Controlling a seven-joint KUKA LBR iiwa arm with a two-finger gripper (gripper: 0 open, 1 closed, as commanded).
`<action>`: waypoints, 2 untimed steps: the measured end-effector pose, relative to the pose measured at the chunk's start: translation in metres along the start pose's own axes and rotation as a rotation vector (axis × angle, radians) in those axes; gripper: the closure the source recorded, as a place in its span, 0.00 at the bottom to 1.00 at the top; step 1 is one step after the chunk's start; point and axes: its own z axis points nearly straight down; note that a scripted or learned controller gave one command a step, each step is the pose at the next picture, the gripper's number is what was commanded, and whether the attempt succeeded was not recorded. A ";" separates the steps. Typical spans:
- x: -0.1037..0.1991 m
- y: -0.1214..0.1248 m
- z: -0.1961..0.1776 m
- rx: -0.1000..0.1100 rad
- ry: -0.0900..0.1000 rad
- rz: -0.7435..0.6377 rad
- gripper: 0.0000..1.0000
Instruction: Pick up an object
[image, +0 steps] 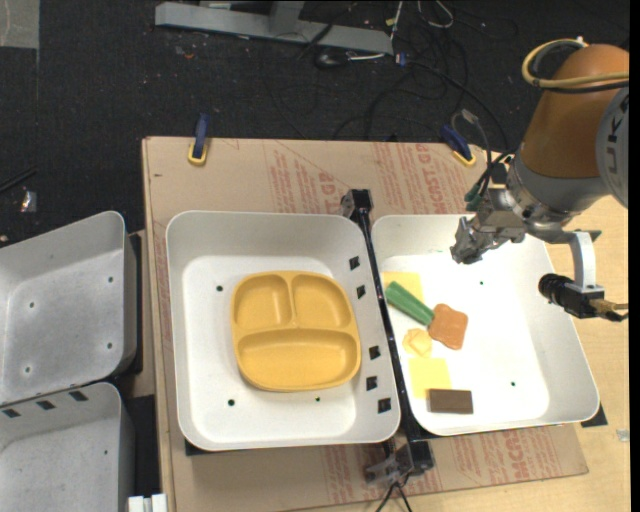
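Bench with two white bins: the gripper (468, 249), its grasp state impossible to tell, hangs over the right bin (560, 345), far from the crowded green stick (408, 301) and orange piece (449, 327), so a descent may catch nothing.

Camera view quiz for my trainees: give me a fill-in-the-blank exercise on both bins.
The yellow divided plate lies in the ___ bin.
The green block touches the ___ toy piece.
The brown block lies at the right bin's ___ edge.
The gripper hovers over the ___ bin.
Missing: left; orange; near; right
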 end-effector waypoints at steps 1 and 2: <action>0.044 -0.006 0.006 0.002 0.000 0.001 1.00; 0.094 -0.014 0.019 0.002 0.000 0.000 1.00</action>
